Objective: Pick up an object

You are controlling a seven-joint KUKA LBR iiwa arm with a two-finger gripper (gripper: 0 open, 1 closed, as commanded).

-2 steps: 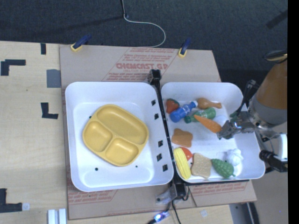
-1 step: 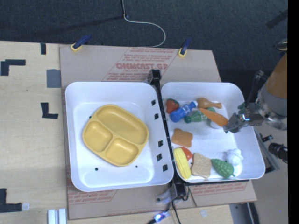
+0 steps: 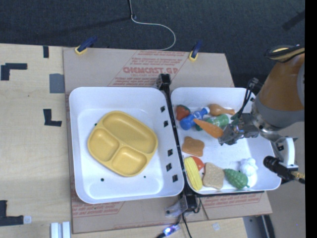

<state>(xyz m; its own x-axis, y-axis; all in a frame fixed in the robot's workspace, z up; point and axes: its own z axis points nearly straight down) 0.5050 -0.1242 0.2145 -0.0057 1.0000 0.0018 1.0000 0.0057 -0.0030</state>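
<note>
Brown bench (image 3: 29, 133) carries two white bins. Right bin (image 3: 225, 155) contains toy foods, including an orange carrot (image 3: 210, 128). Tool (image 3: 229, 137) sits beside the carrot; finger state cannot be determined.

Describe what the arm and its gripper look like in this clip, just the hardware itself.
The arm is a rounded grey body with a broad orange band above the wrist. A thin dark cable runs along its left side towards the gripper, a small dark metallic assembly. A white bracket with a black cylindrical part sits lower on the arm. No lettering can be made out.
</note>
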